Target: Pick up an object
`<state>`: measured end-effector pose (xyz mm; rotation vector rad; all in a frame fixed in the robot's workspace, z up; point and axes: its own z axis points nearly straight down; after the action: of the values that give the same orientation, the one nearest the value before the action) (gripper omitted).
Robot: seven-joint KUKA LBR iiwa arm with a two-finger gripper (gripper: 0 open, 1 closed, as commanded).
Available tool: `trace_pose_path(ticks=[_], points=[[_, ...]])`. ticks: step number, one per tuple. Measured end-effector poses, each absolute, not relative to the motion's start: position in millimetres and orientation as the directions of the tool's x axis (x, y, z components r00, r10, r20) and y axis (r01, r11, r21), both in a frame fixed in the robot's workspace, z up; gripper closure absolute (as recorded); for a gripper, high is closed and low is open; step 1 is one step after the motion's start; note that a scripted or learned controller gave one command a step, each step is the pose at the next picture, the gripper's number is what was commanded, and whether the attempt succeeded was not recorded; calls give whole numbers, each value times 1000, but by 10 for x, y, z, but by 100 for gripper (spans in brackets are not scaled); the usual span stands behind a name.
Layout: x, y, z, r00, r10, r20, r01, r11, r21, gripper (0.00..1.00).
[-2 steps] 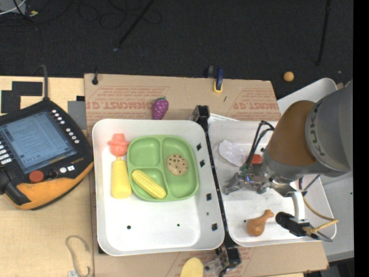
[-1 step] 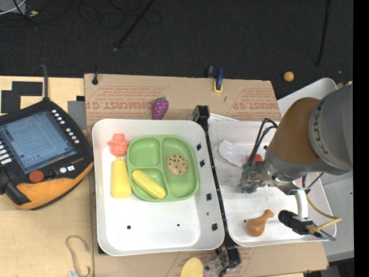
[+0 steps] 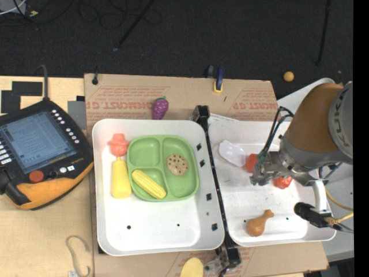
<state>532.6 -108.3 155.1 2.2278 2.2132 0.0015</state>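
While the cardboard [image 3: 132, 100] behind the bins shows upside-down print I cannot read surely, the gripper [image 3: 262, 175] is low in the right bin [image 3: 288, 235] between red pieces [image 3: 282, 182]; its grasp I cannot tell.

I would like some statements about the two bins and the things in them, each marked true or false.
1. The cookie lies on the green plate. True.
2. The drumstick is in the left bin. False: it is in the right bin.
3. The corn lies on the plate. True.
4. The grapes are inside the right bin. False: they lie on cardboard behind the left bin.
5. The gripper is over the right bin. True.
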Motion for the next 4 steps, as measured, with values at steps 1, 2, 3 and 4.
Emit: trace_pose_path(ticks=[1,2,3,4], points=[[5278,-1066,2161,0,1000,0,1000,0,2,100],[5280,-1077,2277,1,1000,1,1000,-1,-1,100],[5728,-929,2209,-2,1000,1,1000,2,0,100],[6237,-594,2329,-3,1000,1,1000,3,2,100]])
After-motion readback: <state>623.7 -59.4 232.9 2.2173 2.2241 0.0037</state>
